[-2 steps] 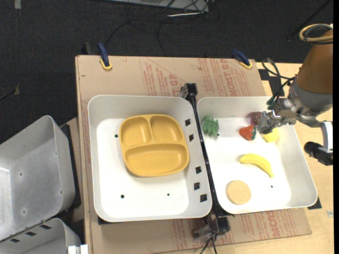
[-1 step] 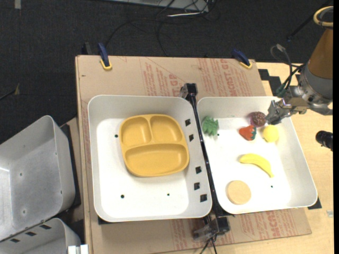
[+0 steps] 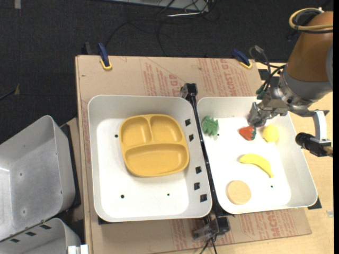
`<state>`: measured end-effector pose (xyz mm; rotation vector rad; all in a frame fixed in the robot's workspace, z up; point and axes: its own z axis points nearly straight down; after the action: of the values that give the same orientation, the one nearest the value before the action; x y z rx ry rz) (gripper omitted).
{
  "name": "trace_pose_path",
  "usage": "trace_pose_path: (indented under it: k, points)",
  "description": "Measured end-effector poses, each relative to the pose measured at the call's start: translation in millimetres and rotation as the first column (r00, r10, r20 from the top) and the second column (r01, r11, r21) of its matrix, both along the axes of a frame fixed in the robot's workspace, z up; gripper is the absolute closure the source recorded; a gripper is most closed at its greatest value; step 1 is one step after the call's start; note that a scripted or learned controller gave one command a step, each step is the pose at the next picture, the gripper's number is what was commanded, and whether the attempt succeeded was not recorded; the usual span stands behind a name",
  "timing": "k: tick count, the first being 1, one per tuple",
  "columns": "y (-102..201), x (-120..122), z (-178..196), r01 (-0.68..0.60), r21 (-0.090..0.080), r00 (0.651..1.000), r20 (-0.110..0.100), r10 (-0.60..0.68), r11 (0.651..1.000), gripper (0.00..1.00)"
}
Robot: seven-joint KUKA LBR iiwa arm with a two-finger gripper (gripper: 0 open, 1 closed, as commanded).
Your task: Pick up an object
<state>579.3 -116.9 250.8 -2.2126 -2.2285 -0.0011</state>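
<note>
Two smooth white bins — pincer, spread indiscernible, poised over rounded red fruit

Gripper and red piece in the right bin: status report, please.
Gripper low in right bin, directly above red piece; grasp not confirmed. Lemon close beside. Banana and cookie apart.

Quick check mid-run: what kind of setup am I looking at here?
Probably a lab grasping test bench: two white bins clamped onto a board, toy food such as a banana, and loose cables on the dark floor.
</note>
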Motion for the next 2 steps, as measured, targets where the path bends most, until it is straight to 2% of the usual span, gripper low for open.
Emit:
trace_pose_path:
  k: [2]
  points:
    - [110, -16, 11, -0.001, 0.001, 1.000, 0.000, 0.001, 1.000, 1.00]
